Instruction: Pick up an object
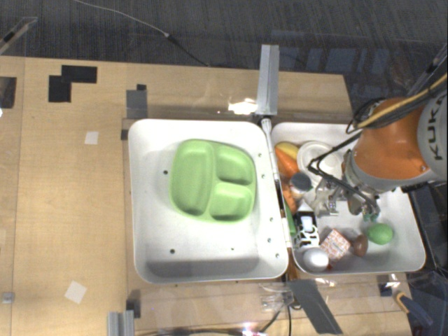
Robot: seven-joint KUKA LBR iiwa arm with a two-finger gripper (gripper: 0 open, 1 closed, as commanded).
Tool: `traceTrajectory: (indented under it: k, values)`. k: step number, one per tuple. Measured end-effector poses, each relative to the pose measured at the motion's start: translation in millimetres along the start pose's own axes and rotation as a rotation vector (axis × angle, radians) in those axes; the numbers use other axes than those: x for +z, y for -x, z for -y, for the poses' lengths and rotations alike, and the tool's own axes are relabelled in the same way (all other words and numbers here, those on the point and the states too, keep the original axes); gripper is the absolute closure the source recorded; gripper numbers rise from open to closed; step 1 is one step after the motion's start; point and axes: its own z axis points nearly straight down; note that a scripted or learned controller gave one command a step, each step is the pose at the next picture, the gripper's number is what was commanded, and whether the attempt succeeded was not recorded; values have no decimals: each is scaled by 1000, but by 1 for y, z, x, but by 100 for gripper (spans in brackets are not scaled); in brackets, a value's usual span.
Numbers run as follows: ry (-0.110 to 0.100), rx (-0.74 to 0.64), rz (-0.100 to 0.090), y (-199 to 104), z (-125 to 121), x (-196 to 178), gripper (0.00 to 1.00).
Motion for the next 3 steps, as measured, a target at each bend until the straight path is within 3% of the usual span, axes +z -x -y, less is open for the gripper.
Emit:
traceTrajectory:
  k: [1,2,3]
  values:
    - [11,-202,-27,41,60,-104,100]
    - [15,-209,-33,136,100,-80,100]
    - [15,-209,-30,137,99,-82,0]
